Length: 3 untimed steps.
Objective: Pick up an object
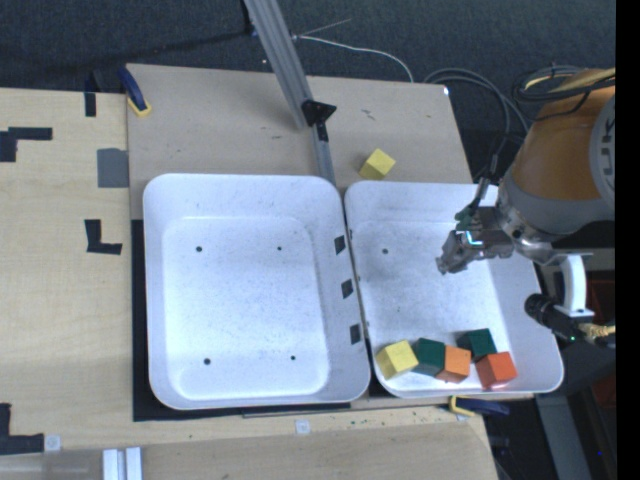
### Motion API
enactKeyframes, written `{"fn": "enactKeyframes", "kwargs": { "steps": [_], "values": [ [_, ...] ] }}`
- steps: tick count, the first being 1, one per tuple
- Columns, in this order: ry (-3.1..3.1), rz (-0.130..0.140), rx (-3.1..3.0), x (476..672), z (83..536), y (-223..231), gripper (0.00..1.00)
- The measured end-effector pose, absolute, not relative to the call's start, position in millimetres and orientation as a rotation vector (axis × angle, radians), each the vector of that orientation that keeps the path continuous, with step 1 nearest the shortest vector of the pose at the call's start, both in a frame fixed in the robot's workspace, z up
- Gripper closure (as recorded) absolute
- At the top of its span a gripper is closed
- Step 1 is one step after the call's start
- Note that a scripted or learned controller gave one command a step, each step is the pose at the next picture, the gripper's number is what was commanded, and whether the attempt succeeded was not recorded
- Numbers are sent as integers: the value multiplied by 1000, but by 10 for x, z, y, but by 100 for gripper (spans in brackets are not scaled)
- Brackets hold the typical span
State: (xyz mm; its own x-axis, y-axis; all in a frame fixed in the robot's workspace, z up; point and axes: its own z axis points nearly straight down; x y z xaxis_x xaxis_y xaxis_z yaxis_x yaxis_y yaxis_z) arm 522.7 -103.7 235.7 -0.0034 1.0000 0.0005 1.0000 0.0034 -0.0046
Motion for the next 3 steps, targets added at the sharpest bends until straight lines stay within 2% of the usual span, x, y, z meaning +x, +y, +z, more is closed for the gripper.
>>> {"fn": "enactKeyframes", "kwargs": {
  "steps": [1, 2, 3],
  "values": [
    [-2223, 5, -2214, 5229, 2456, -1035, 100],
    [-2223, 6, -2214, 5228, 2451, -1036, 0],
    [-2234, -10, -2218, 5648, 3245, -543, 0]
  ]
}}
